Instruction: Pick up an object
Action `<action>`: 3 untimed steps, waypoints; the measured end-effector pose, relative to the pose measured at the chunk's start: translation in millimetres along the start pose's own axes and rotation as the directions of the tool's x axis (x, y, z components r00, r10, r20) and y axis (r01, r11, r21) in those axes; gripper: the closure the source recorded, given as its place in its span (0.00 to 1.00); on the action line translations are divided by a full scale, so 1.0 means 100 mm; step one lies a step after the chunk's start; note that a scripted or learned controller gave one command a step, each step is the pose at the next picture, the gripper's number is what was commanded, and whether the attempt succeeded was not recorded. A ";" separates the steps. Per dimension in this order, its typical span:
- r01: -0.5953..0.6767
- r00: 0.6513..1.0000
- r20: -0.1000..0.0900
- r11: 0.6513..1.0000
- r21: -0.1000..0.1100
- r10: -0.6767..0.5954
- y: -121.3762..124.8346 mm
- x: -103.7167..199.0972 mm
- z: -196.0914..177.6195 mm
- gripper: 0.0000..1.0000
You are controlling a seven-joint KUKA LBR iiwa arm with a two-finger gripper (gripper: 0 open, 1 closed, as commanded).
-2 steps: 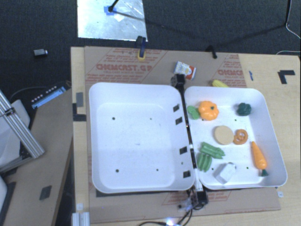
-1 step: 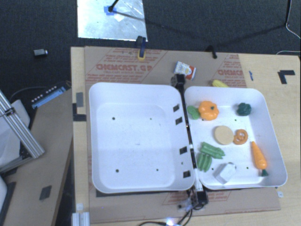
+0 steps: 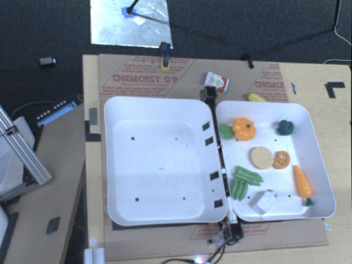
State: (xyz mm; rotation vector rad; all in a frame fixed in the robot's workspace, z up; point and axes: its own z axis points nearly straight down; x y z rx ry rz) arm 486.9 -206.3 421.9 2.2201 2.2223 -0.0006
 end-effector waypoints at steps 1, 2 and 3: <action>0.000 1.000 0.000 1.000 0.000 0.000 0.09 0.00 0.47 1.00; 0.003 1.000 0.004 1.000 -0.012 -0.003 0.00 -0.01 -0.38 1.00; 0.001 1.000 0.001 1.000 -0.001 -0.001 0.00 0.00 0.00 1.00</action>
